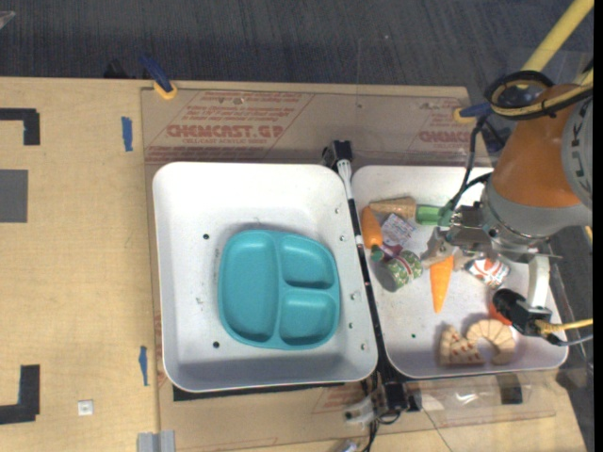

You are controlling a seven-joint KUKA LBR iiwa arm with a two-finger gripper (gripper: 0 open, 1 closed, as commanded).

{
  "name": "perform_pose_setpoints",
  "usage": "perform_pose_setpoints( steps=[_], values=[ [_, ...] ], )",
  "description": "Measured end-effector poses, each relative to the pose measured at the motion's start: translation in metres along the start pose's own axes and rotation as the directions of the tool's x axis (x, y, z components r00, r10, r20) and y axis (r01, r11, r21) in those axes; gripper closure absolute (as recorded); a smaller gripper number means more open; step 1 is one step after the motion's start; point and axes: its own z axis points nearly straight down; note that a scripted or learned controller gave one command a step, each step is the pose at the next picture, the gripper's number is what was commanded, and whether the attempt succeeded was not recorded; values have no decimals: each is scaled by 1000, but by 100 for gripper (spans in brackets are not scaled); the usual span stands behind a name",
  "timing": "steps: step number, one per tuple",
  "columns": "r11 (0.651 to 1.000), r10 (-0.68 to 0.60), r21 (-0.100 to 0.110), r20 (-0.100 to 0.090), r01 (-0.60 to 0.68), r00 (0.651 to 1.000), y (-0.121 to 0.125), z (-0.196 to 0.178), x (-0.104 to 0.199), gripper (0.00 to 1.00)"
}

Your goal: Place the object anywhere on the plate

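1. The tool [450, 243] hangs over the right bin [556, 342], low among the toy foods, its tip just beside the top of the orange carrot [440, 285]. Whether it is open, closed or gripping anything I cannot tell; the wrist hides that part.
2. The carrot lies flat on the bin floor, pointing away from the tool. Sitting directly beneath the tool, it is probably the object meant for the task, placed within the easiest reach.
3. On the far side of the tool from the arm sits a tight cluster: a bread-like piece [391, 208], a green item [429, 215] and a wrapped packet [399, 264]. Crowding like this leaves little room for a clean descent.
4. Further from the tool, toward the bin's near edge, lie a waffle-like piece [459, 345] and a croissant [496, 337], touching each other.
5. The teal plate [280, 290] rests in the middle of the left bin [179, 205], well apart from the tool, its compartments bare, so placement looks not yet done.
6. Both bins rest on the desk [66, 281].
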Motion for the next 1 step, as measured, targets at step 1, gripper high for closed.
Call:
perform_pose_setpoints(
  steps=[1],
  values=[
    [960, -279, -3, -1, 279, 960, 28, 0, 107, 100]
  ],
)
